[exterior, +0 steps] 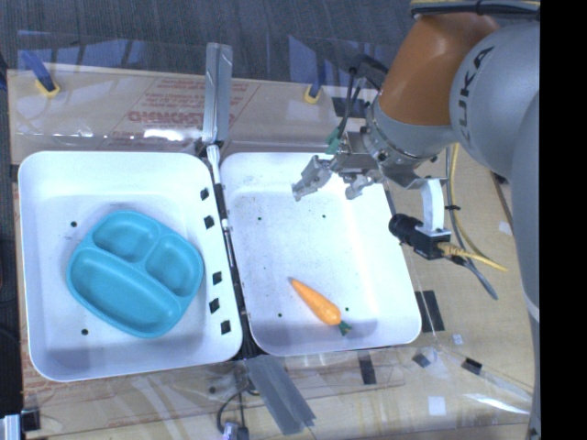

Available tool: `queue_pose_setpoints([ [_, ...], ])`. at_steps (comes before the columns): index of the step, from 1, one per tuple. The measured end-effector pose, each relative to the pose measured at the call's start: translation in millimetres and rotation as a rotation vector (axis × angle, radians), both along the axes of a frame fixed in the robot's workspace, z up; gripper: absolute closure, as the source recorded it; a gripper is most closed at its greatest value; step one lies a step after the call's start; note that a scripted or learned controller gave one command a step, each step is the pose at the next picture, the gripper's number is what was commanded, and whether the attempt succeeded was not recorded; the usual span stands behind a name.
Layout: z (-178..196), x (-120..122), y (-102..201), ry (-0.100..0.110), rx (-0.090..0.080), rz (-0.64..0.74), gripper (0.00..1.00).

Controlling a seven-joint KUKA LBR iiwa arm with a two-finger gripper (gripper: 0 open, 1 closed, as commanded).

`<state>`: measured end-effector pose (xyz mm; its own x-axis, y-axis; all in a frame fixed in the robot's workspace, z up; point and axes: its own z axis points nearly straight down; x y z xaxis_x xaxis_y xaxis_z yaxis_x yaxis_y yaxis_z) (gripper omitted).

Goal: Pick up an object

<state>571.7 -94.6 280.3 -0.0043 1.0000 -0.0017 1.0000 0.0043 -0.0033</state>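
An orange carrot (316,302) with a small green stem end lies flat near the front edge of the right bin (266,246). My gripper (332,181) hangs over the back of that same bin, well above and behind the carrot. Its two grey fingers (308,179) are spread apart with nothing between them. A blue divided plate (136,271) rests in the left bin (46,337).
A grey divider rail (218,90) runs between the two bins at the back. The arm's orange band and grey body (459,71) loom over the right bin's far right corner. Cables and a black fitting (417,232) hang beside its right wall.
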Motion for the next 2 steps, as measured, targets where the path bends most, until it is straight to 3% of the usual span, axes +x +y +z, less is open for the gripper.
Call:
queue_pose_setpoints([
  [1, -159.2, -49.3, -20.7, 0.006, 0.003, 0.001, 0.0],
  [2, -191.2, -96.1, -56.8, 0.003, 0.004, 0.002, 0.0],
])
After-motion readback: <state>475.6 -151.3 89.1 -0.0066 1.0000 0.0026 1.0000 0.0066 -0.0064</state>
